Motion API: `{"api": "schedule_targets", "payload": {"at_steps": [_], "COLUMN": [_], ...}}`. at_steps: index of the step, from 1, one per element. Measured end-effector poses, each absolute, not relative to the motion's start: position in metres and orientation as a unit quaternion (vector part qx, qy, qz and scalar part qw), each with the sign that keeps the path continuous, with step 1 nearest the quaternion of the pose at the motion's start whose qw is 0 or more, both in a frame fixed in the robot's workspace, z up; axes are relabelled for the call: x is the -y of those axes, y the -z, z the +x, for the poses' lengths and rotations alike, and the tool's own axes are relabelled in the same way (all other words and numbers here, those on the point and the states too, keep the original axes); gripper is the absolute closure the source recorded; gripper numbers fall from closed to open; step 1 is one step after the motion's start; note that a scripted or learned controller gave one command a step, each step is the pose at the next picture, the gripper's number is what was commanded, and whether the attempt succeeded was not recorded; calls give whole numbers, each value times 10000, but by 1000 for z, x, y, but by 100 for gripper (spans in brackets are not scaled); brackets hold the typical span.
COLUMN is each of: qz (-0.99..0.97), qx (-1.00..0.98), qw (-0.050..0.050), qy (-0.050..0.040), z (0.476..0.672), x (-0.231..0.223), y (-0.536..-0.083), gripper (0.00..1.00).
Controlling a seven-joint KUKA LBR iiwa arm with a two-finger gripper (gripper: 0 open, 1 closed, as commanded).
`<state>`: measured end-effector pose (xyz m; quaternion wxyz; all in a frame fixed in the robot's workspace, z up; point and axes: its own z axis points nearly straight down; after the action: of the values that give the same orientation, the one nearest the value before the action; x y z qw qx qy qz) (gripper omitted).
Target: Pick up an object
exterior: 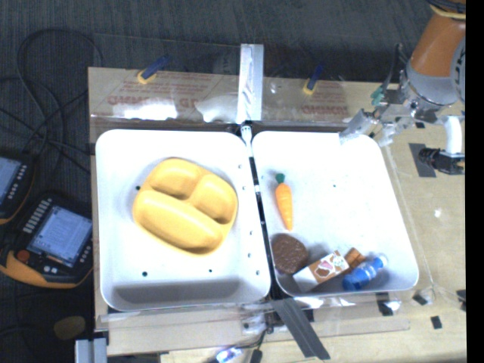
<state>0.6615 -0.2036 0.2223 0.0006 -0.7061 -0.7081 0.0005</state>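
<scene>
Raised above the bench, the grey arm (435,59) ends in the gripper (357,131), which hangs over the far right corner of the right bin (340,203). Whether it is spread or closed, I cannot tell, and nothing shows in it. Nearest to it, forward and to its left, lies a carrot (283,205). Beyond that, along the bin's near wall, sit a brown disc (288,252), a small carton (329,267) and a blue bottle (363,272). Farthest off, a yellow loaf (185,204) sits in the left bin (121,278).
</scene>
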Motion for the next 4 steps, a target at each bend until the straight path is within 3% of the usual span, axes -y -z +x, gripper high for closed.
{"api": "schedule_targets", "payload": {"at_steps": [1, 2, 3, 4], "qz": [-5727, -5727, -5134, -4747], "qx": [8198, 8198, 8581, 8801], "qw": [-6, -7, -4, -6], "qy": [-16, -16, -5, -4], "z": [666, 666, 669, 669], "x": [224, 224, 155, 101], "y": [-181, -181, -131, -134], "gripper": [0, 0, 0, 0]}}
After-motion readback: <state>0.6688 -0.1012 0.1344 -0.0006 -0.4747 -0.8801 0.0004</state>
